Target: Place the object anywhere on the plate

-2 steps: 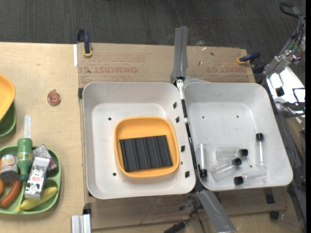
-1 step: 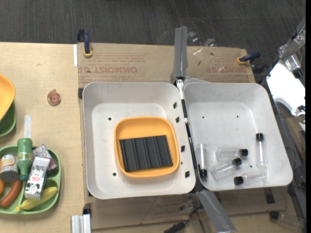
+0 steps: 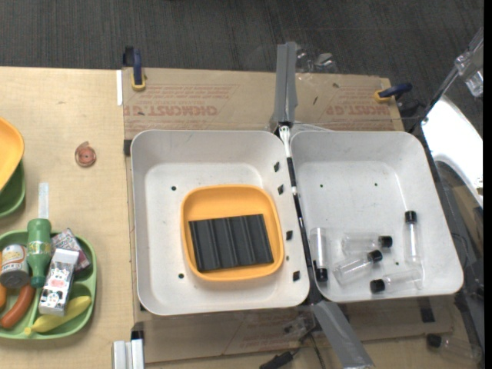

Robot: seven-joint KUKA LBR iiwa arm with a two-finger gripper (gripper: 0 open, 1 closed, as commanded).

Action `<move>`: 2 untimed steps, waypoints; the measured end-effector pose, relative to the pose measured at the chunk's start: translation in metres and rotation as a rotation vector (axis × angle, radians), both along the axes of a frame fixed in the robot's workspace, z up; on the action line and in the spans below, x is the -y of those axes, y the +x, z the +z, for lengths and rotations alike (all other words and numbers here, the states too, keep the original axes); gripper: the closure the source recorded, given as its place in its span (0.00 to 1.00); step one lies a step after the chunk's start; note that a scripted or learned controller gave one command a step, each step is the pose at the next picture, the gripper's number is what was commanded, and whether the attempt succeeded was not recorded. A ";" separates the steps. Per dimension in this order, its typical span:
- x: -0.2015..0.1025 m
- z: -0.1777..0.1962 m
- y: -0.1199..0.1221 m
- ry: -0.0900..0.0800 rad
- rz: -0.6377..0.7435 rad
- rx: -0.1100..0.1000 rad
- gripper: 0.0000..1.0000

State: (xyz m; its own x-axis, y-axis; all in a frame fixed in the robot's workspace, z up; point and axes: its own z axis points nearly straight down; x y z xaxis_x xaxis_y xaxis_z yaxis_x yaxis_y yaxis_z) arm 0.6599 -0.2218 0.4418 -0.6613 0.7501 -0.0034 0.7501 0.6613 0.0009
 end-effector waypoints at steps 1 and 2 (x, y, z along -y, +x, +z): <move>-0.049 -0.004 -0.071 0.001 0.273 -0.002 1.00; 0.001 0.000 -0.059 -0.001 0.539 0.000 1.00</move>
State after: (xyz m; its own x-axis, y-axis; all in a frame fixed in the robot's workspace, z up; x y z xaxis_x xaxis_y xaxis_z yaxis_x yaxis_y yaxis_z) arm 0.6008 -0.2224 0.4414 -0.9527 0.3039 -0.0039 0.3039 0.9527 0.0004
